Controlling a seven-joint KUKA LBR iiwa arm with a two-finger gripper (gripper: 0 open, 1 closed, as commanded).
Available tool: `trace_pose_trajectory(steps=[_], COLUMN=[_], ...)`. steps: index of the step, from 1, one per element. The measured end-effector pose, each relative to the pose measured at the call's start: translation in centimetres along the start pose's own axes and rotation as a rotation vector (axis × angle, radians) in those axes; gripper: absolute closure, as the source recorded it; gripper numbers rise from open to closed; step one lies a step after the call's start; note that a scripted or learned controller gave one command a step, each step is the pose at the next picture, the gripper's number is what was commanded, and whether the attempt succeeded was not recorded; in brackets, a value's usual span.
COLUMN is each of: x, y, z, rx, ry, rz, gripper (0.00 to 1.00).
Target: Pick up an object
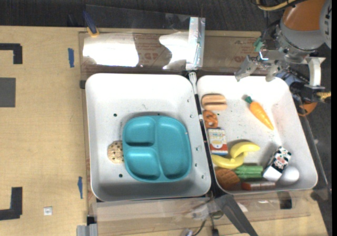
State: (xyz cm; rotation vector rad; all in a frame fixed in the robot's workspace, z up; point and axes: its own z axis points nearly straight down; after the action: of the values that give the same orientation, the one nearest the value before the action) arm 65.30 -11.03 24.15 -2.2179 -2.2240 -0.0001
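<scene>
On the left, the table (pixel 37 124) shows bare tan board. The left bin (pixel 142 90) holds a teal divided tray (pixel 156 147), with a round cookie (pixel 115 151) touching the tray's left edge. The right bin (pixel 295 140) carries a crowd of toy foods. Along its left wall, from the far end toward the near end, lie a hot dog (pixel 214 101), a pretzel (pixel 210 118) and a small carton (pixel 217 141). Just beside the carton, a yellow banana (pixel 238 154) curves over a green vegetable (pixel 249 170), and a brown round piece (pixel 227 177) sits at the near left corner. A carrot (pixel 259 111) lies alone toward the far right, well apart from the pile. At the near right, a black-and-white item, possibly a small bottle (pixel 280 162), leans on a white object. The gripper (pixel 259 70) hovers over the bin's far rim, its two fingers spread apart with nothing between them.
</scene>
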Motion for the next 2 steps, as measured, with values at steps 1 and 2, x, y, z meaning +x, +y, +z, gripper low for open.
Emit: trace_pose_trajectory(steps=[1,2], x=[-4.4,-5.0], y=[-4.7,-0.1], z=[10.2,15.4], rx=[0.007,-0.007], ry=[-0.001,-0.002], rz=[0.146,0.128], gripper=[0.00,0.00])
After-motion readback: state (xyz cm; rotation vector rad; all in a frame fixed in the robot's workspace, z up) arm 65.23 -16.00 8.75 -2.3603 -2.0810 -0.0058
